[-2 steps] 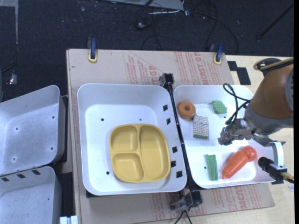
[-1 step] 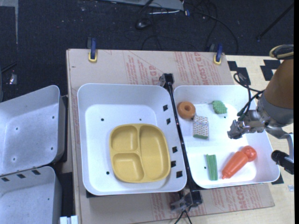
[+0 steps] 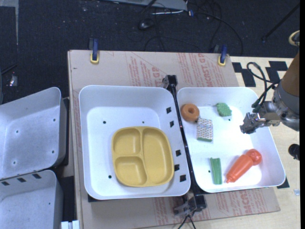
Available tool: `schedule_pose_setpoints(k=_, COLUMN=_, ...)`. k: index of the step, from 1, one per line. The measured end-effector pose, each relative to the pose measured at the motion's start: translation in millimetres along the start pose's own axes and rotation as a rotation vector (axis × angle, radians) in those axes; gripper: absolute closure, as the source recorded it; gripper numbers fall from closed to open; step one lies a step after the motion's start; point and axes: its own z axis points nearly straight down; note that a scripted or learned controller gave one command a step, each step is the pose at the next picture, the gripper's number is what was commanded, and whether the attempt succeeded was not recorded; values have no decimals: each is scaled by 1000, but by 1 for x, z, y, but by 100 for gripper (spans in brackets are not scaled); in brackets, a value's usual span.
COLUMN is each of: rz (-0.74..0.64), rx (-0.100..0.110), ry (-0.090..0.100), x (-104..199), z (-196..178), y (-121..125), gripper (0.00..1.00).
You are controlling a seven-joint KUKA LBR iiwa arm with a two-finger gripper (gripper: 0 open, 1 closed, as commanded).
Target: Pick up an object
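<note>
The right bin [image 3: 238,93] holds an orange doughnut [image 3: 190,112], a small green knobbly piece [image 3: 223,109], a speckled green-edged sponge block [image 3: 205,130], a green stick [image 3: 216,170] and an orange carrot [image 3: 243,165]. My gripper [image 3: 249,123] hangs over the right bin's right side, above the carrot and to the right of the green knobbly piece. Nothing shows between its tips.
The left bin [image 3: 95,104] bears a yellow divided plate [image 3: 142,156]. A black divider with clips [image 3: 177,128] runs between the bins. Spare white bins [image 3: 28,128] lie off the bench at left. Clamps [image 3: 94,56] hold the cardboard at the back.
</note>
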Motion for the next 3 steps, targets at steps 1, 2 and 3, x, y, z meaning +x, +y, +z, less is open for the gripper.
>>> schedule_pose_setpoints(k=1, rz=-6, rx=4, ry=3, x=56, z=-5, y=19, gripper=100)
schedule_pose_setpoints(k=2, rz=-5, rx=5, ry=3, x=118, z=-2, y=34, gripper=100)
schedule_pose_setpoints(k=3, rz=-4, rx=6, ry=2, x=175, z=13, y=52, gripper=100)
